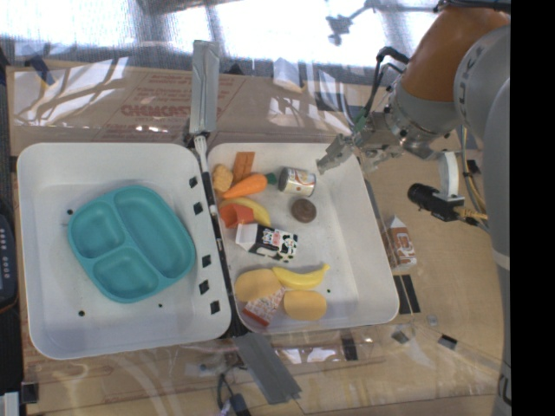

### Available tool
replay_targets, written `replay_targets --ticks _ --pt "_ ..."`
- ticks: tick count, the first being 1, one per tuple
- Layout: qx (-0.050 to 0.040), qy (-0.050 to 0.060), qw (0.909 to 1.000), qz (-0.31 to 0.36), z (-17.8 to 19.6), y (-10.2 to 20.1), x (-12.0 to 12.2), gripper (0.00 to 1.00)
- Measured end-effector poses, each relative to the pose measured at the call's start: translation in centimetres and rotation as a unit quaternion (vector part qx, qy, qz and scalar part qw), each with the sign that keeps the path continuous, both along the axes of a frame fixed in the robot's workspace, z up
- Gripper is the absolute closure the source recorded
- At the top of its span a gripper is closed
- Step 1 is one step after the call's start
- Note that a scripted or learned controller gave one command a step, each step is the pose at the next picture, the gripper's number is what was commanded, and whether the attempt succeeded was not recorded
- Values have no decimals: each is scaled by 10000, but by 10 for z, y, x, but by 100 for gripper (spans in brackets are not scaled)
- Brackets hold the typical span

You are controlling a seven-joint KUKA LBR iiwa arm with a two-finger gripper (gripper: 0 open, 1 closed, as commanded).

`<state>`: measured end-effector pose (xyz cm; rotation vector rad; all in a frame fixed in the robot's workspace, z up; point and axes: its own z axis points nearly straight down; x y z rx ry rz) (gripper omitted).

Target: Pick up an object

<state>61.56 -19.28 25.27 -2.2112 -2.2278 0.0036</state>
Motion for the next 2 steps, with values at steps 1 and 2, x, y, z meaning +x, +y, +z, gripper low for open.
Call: replay_targets --ticks 1,2 --pt "-39 -84 9973 724 -153 36 -18 0" --pt "0 90 9989 -467 -165 46 36 0"
